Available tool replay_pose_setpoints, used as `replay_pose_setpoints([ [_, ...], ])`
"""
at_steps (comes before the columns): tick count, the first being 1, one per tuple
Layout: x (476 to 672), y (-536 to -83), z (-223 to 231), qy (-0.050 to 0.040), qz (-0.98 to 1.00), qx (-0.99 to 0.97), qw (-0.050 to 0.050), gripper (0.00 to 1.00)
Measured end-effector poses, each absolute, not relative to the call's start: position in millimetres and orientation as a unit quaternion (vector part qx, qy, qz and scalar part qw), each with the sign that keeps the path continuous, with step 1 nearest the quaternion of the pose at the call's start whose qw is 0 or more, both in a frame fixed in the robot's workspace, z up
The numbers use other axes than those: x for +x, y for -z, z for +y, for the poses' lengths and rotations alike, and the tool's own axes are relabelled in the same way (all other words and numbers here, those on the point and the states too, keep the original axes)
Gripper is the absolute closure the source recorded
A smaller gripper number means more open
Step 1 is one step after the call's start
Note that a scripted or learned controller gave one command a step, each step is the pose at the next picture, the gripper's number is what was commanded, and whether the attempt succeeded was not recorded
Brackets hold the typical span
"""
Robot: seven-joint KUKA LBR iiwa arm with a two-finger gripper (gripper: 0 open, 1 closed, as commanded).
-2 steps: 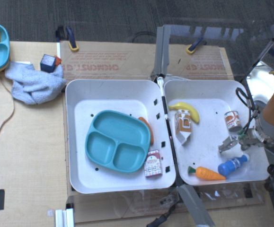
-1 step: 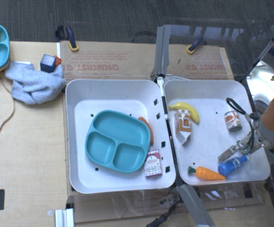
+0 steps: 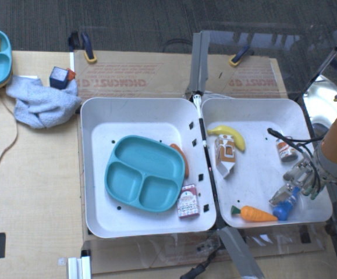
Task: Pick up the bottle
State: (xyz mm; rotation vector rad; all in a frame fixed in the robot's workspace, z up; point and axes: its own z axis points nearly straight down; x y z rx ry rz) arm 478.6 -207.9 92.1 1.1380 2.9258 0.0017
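Note:
The bottle (image 3: 284, 204) is small and clear with a blue end. It lies tilted in the right bin (image 3: 255, 112), near the front right corner, beside an orange carrot (image 3: 255, 214). My gripper (image 3: 297, 179) hangs right over the bottle's upper end, touching it or very close. The grey arm with its orange band (image 3: 336, 147) comes in from the right. The gripper body and cables hide the bottle's far end.
The right bin also holds a banana (image 3: 229, 137), a white and orange packet (image 3: 225, 156) and a small can (image 3: 284, 151). The left bin (image 3: 98, 156) holds a teal divided plate (image 3: 145, 173) and a small carton (image 3: 187, 203). A grey cloth (image 3: 43, 102) lies on the bench.

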Motion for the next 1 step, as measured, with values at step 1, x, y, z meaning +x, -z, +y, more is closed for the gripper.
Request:
replay_pose_setpoints([
  [1, 479.9, -102.0, -208.6, -0.0011, 0.931, 0.365, 0.003, 1.00],
])
